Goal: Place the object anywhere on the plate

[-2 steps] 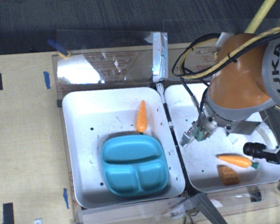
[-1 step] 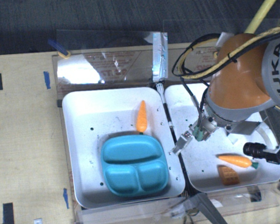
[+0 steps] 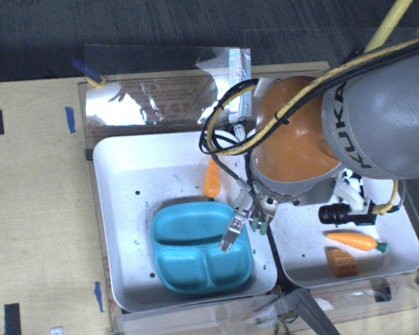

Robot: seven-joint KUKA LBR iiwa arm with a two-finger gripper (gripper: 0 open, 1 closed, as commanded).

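A blue divided plate (image 3: 195,255) lies in the left bin (image 3: 125,207), toward its front. An orange carrot-like piece (image 3: 210,180) rests on the bin floor just beyond the plate's far right corner, partly under the arm's cables. My gripper (image 3: 246,231) hangs over the plate's right edge, close to the wall between the bins. It looks open, and I see nothing between its fingers. The orange piece lies a short way behind and left of it, apart from it.
The right bin (image 3: 407,255) holds an orange carrot with a green tip (image 3: 354,241) and a brown square piece (image 3: 342,262) near its front. The arm's grey and orange body covers that bin's far half. A crumpled clear sheet (image 3: 160,98) lies behind the left bin.
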